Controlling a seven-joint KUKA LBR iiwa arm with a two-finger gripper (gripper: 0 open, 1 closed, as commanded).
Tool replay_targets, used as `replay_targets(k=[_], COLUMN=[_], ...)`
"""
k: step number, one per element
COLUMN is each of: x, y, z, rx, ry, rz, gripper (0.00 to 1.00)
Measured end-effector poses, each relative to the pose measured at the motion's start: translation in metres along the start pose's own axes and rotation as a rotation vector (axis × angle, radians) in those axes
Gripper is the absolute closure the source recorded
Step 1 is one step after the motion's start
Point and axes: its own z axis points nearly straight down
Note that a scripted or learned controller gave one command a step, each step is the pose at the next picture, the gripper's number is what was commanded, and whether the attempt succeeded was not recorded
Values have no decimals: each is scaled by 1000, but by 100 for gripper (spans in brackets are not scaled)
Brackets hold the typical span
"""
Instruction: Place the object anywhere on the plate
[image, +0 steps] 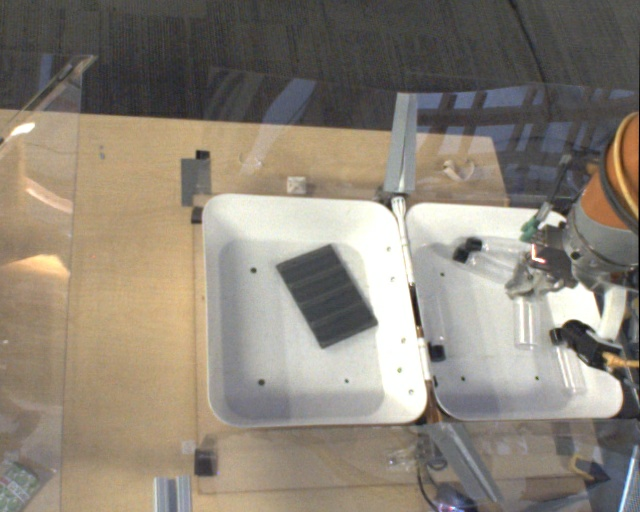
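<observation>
Pale wood makes up our counter (110, 300), carrying two white bins. Our tool (535, 275) hangs over the right bin (470, 390); we cannot tell how it is set. Clear tubes (523, 322) lie just below it, one with a black cap (466, 249) to its left. Well left, in the other bin (240, 400), sits the dark ridged plate (326, 296). We judge a transparent tube could slip or be missed, leaving nothing to carry across.

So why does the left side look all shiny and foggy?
In the camera view, a clear sheet throws pale glare over the bench; the left bin is shaded along its near edge; the dark ridged plate looks sharp; the end effector is slightly soft.
</observation>
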Motion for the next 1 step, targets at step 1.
replay_targets(k=[1], x=[7], y=[1], z=[-45], rx=[-1], ry=[0], rz=[66], gripper=[100])
